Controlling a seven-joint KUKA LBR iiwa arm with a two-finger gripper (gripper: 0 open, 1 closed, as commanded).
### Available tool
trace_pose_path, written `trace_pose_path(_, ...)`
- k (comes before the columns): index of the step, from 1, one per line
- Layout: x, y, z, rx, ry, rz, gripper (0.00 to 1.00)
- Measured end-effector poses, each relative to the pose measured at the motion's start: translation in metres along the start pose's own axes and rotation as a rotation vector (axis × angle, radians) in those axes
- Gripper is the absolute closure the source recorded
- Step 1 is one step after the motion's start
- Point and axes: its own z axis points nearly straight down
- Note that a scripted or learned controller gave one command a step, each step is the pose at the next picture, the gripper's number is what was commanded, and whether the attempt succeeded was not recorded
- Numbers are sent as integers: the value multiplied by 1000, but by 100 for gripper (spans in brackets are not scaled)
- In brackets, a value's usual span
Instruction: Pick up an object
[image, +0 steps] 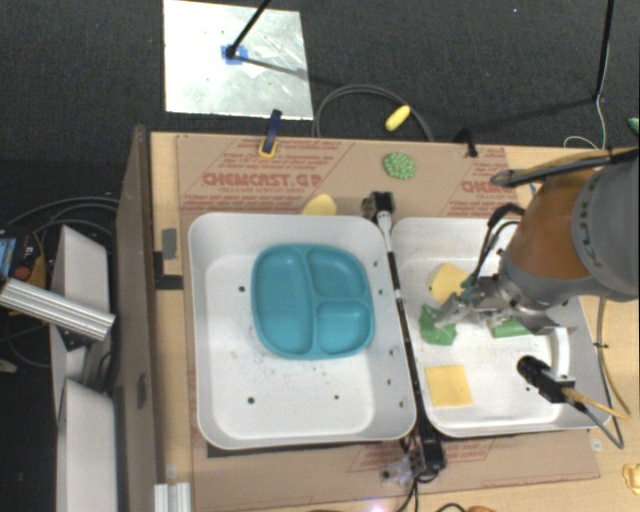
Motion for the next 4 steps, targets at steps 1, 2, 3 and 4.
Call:
trace_pose_path(1,21,20,11,2,1,-6,0)
trace_pose_path(2,17,58,10,-2,-1,-5,0)
trace_pose_path(3,25,30,11,6,0,0,0)
trace_pose_path(4,-9,58,-92,-9,-4,1,0)
